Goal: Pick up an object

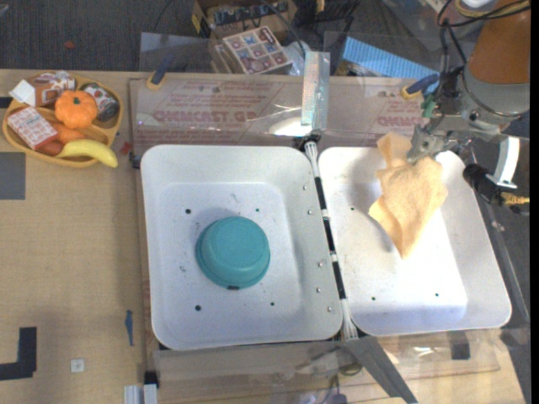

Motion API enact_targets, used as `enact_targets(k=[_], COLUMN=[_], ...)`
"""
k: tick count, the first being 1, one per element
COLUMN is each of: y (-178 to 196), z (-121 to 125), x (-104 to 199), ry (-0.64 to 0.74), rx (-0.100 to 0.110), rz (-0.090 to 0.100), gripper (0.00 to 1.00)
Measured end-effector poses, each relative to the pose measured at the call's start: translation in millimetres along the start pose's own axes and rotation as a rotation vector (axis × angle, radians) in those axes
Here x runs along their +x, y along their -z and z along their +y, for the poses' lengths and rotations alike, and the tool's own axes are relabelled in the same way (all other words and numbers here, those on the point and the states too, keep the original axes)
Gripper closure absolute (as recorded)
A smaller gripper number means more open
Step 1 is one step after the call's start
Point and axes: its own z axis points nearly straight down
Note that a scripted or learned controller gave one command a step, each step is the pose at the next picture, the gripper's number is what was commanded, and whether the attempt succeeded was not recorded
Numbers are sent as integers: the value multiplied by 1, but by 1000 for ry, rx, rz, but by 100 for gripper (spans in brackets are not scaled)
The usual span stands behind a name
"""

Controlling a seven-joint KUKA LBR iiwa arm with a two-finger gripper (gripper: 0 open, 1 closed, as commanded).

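A tan-yellow cloth [411,199] hangs over the right bin [421,289], bunched at its top and drooping toward the bin floor, where it casts a shadow. My gripper [418,148] comes in from the upper right and pinches the cloth's top edge between its fingers. A teal bowl [234,252] lies upside down in the middle of the left bin [168,183], far from the gripper.
A yellow dish [21,137] of toy food, with an orange pumpkin and a banana, sits on the bench at the far left. A clear plastic wall [227,112] stands behind both bins. Boxes and cables lie beyond it.
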Motion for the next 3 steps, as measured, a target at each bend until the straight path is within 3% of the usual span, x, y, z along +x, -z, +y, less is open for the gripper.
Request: enact_targets(k=[1, 2, 3], y=[-130, -145, -147], z=[15, -19, 6], x=[-8, -32, 12], ry=[40, 159, 381], rx=[-2, -14, -25], rz=[-1, -3, -12], gripper=[0, 0, 0])
